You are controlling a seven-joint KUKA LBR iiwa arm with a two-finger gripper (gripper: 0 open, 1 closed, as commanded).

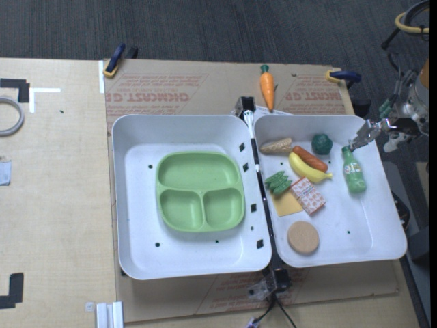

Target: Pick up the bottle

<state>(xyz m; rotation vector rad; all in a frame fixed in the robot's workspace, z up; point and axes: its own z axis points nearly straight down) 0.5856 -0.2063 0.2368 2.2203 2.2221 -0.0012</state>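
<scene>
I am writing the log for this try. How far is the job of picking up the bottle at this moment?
Done: nothing yet; the bottle lies flat on the floor of the right bin, near its far right side. In hand: the gripper is at the bin's right rim, just above the bottle's cap end, with nothing visibly between its fingers. Left: to come down over the bottle, to close on it and to lift it.

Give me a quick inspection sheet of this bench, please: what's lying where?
Surface: cardboard sheet under two white bins.
Job's things: green bottle lying in the right bin.
Clutter: banana, round cookie, green ball in the right bin; green divided plate in the left bin; carrot outside on the cardboard.
Gripper: gripper near the bottle's cap.
Cables: yellow loop at upper right.
Surroundings: dark carpet.
</scene>
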